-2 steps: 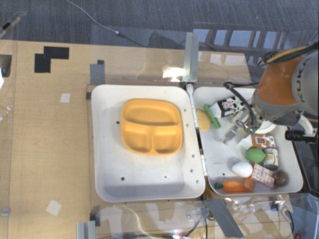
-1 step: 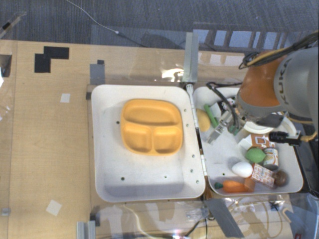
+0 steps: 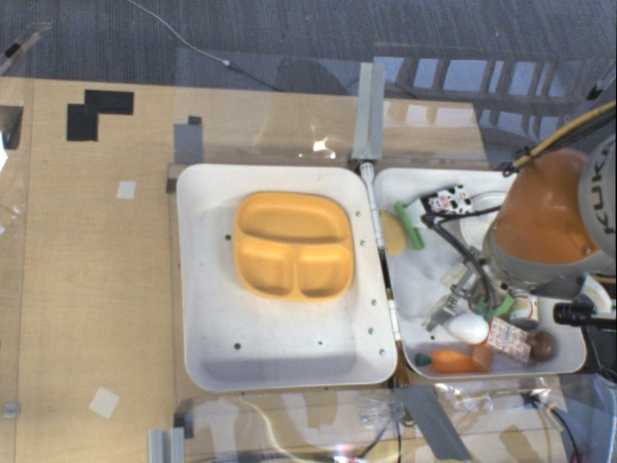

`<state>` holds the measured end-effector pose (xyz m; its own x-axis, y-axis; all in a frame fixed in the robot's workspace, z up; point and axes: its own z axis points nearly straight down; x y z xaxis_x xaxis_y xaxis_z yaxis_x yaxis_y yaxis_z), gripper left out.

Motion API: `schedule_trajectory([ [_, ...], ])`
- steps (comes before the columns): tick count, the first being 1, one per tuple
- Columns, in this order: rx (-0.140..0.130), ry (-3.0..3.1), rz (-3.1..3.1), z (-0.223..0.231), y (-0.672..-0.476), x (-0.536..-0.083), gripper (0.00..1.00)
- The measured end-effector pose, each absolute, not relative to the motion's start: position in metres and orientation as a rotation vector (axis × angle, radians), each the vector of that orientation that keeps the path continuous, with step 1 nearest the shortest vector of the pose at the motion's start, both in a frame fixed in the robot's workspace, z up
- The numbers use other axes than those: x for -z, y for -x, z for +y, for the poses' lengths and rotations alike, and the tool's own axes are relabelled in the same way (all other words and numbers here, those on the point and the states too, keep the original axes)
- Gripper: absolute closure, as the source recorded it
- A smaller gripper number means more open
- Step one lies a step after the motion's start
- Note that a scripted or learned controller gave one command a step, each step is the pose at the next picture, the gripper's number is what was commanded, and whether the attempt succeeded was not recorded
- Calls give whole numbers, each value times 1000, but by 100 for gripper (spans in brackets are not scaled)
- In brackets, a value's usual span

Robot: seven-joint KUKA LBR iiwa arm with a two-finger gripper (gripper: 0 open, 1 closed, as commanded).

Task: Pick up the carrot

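Observation:
The carrot [image 3: 451, 362], orange with a small green end on its left, lies along the front wall of the right bin [image 3: 416, 283]. My gripper [image 3: 444, 317] hangs low over that bin, a short way behind the carrot and just left of a white egg [image 3: 470, 329]. Nothing shows held in it. The arm's orange band [image 3: 543, 215] covers the bin's right part.
The left bin [image 3: 207, 287] holds a yellow divided plate [image 3: 293, 244]. In the right bin are a green stick [image 3: 413, 228], a pale yellow piece [image 3: 392, 231], a black-and-white toy [image 3: 445, 201], a printed packet [image 3: 509, 340] and a brown item [image 3: 543, 345].

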<state>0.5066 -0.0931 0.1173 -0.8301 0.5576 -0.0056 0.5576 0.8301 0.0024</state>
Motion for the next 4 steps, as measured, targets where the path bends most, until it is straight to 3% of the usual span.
schedule_trajectory([
  [1, -5, -907, 2994, -91, -509, -129, 100],
  [2, -4, -819, 3010, -98, -521, -358, 100],
  [3, -1, -903, 3010, -51, -487, -253, 100],
  [4, 1, -534, 3078, -104, -488, -440, 100],
])
